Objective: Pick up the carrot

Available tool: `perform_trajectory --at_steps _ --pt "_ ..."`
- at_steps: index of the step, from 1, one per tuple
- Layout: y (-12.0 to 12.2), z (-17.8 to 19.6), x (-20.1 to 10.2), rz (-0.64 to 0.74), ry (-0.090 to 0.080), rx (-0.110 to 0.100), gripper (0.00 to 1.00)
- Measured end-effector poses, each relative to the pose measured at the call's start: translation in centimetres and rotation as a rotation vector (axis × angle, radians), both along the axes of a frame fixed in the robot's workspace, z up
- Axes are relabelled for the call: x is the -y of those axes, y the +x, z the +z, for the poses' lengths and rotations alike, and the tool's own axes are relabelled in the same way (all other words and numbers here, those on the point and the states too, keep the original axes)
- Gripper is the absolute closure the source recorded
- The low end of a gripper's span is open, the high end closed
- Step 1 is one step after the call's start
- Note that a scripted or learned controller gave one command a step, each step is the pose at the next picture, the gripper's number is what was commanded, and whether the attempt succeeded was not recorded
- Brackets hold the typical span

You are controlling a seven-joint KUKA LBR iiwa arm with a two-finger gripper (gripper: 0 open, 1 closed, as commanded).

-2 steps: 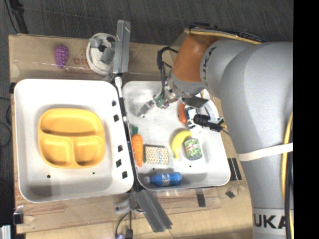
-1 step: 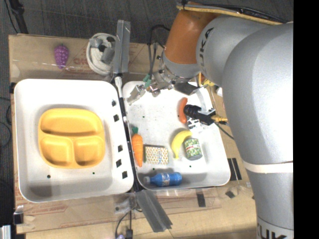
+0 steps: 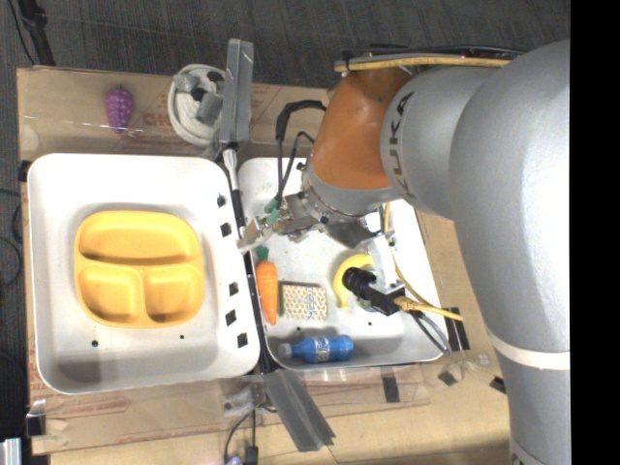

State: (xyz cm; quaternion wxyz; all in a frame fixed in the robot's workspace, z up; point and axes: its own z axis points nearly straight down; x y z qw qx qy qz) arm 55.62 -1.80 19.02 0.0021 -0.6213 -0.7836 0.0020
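The orange carrot [image 3: 266, 292] lies lengthwise in the right bin [image 3: 417, 352], close against its left wall, with its green top pointing toward the back. My gripper [image 3: 271, 221] hangs over the back left part of that bin, just above and beyond the carrot's top end. Nothing shows in its grasp. The grey arm with its orange band covers most of the bin's back and right side.
Beside the carrot lies a small patterned box [image 3: 303, 302], and a blue bottle [image 3: 320, 348] rests along the front wall. A yellow object [image 3: 347, 269] peeks out under the wrist. The left bin [image 3: 48, 260] holds a yellow divided tray [image 3: 140, 264]. A purple toy [image 3: 119, 108] sits on the bench behind.
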Motion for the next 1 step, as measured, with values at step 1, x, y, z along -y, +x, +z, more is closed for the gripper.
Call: perform_trajectory --at_steps 1 --pt "1.20 -5.24 3.65 0.010 0.014 0.018 0.00"
